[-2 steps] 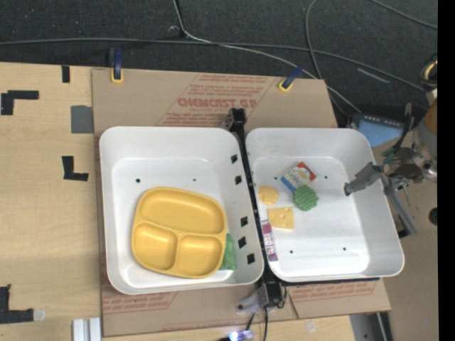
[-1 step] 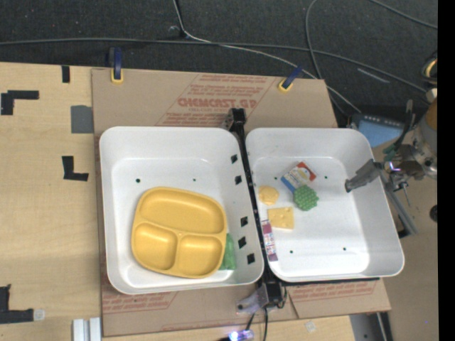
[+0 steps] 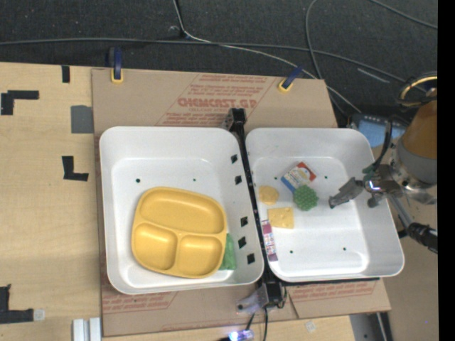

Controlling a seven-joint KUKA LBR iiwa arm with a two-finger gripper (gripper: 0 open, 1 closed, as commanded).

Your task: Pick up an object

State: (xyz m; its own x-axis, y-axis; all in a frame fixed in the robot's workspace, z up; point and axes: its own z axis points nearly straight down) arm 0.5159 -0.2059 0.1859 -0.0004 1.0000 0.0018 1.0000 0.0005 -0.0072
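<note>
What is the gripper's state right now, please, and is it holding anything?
Gripper: over the right bin, right of the green ball; nothing seen between its fingers; open or closed cannot be told.

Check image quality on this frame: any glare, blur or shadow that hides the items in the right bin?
Camera view: lighting is even and soft, and the white right bin is bright but not blown out. The green ball and yellow block read sharp, casting only faint shadows. The pincer at the bin's right side looks slightly soft and dark, so its fingers are hard to resolve.
</note>
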